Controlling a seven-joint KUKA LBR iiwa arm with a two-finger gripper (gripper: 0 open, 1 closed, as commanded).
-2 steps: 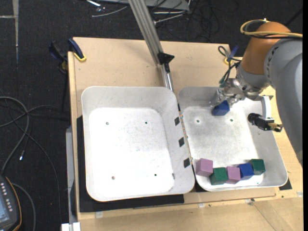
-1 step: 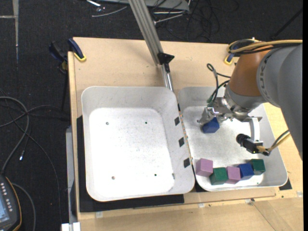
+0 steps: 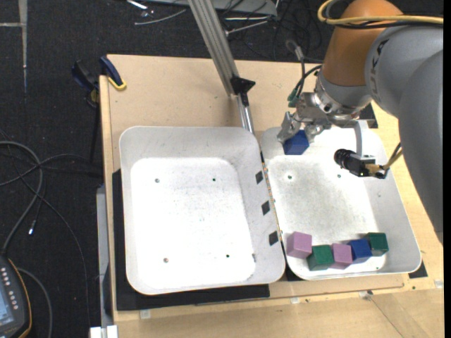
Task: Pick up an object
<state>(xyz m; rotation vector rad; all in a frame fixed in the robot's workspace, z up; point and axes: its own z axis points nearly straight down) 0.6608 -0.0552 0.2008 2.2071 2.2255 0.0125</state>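
My gripper [image 3: 296, 136] hangs over the far left corner of the right bin [image 3: 331, 196], shut on a blue block [image 3: 297, 144] held between its fingers above the bin floor. Along the near edge of the same bin lie several more blocks: a pink one [image 3: 300, 244], a green one [image 3: 321, 257], a second pink one [image 3: 342, 253], a blue one [image 3: 360, 248] and a dark green one [image 3: 378, 243].
The left bin [image 3: 187, 203] sits beside the right one. A slanted metal pole [image 3: 218, 44] crosses the back of the bench, ending near the bins' far edge. A black cable fitting [image 3: 356, 163] hangs from the wrist over the right bin.
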